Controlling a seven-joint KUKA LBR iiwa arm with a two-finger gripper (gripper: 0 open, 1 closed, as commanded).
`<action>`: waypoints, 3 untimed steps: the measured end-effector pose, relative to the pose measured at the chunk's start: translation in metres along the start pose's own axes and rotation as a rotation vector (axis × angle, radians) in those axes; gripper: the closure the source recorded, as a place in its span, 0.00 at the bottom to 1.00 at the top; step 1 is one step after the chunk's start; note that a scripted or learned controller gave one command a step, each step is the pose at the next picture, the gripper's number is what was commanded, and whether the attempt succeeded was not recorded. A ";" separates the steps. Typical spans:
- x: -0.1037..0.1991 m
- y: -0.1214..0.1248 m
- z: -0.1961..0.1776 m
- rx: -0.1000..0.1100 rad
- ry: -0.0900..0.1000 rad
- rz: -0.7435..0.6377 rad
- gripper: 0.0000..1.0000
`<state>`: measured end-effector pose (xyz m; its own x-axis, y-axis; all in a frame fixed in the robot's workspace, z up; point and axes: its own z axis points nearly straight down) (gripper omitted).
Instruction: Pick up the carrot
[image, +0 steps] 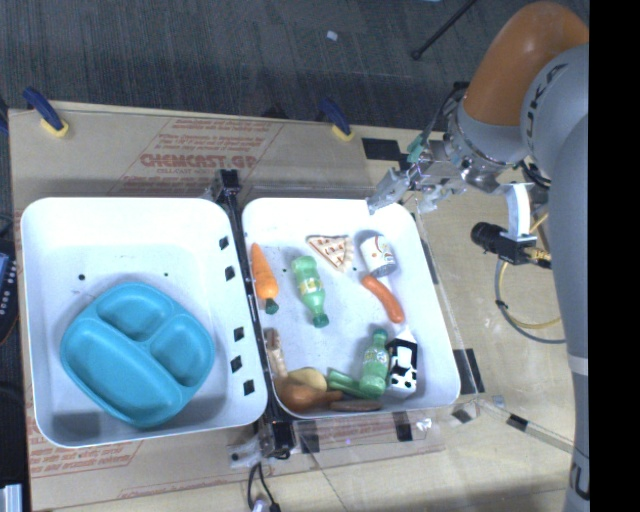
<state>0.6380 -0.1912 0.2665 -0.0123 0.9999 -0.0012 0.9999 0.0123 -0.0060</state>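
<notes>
Carrot (264, 277) is lying in the right bin (432, 300), close beside that bin's left wall, its orange body running up and down the picture with a green tip at the lower end. A green bottle (310, 289) is lying just to its right, and a pizza slice (331, 249) is sitting near the far edge of the bin. Beside the slice a small can (377, 253) is resting, with a sausage (384, 298) below it. Toward the near edge a second green bottle (372, 366) and a black-and-white carton (402, 365) are lying together, touching a pile of brownish items in the corner. The left bin (60, 225) is holding a blue divided plate (138, 351). The gripper (392, 190) is hovering above the right bin's far right corner, well apart from the carrot; its fingers are standing slightly parted and are holding nothing. The arm (530, 70) is reaching in from the right.
</notes>
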 end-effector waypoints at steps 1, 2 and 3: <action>0.084 -0.041 0.067 0.008 0.004 0.080 0.00; 0.171 -0.052 0.076 0.004 0.005 -0.029 0.00; 0.168 -0.052 0.076 0.004 0.001 -0.024 0.00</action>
<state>0.5836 -0.0244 0.1908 -0.0366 0.9993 0.0003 0.9993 0.0366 -0.0096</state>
